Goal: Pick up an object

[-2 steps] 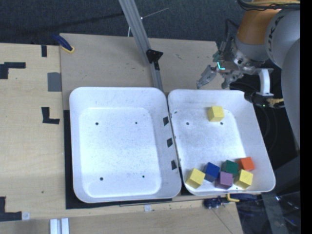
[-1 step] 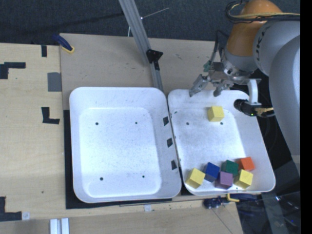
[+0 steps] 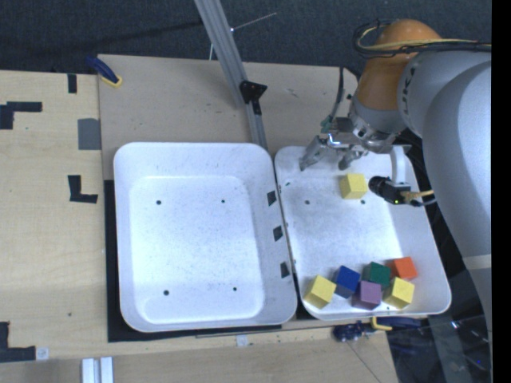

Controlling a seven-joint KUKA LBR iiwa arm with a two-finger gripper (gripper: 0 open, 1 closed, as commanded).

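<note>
A pale wooden bench (image 3: 48,214) lies under me, with dark carpet beyond its far edge, and on it two shallow white plastic bins sit side by side, touching along their inner rims. The larger left bin (image 3: 128,214) holds no blocks; I see four small dark dots on its floor. The narrower right bin (image 3: 415,246) holds seven small cubes in all. One yellow cube (image 3: 352,186) sits alone near the far end of that bin, and the other six cluster at the near end: a second yellow cube (image 3: 321,290) nearest the left bin, a blue cube (image 3: 347,280) touching it, a purple cube (image 3: 370,294), a green cube (image 3: 377,274) just behind the purple one, a third yellow cube (image 3: 401,292) and one orange cube (image 3: 405,268) at the right of the group. That makes three yellow and one each of blue, purple, green and orange. My gripper (image 3: 327,159) hangs over the far left corner of the right bin, its two metal fingers (image 3: 308,159) spread apart with nothing between them. The lone yellow cube lies just beside them, toward the near right, untouched. A slanted grey metal pole (image 3: 227,46) crosses the bench behind the bins.
</note>
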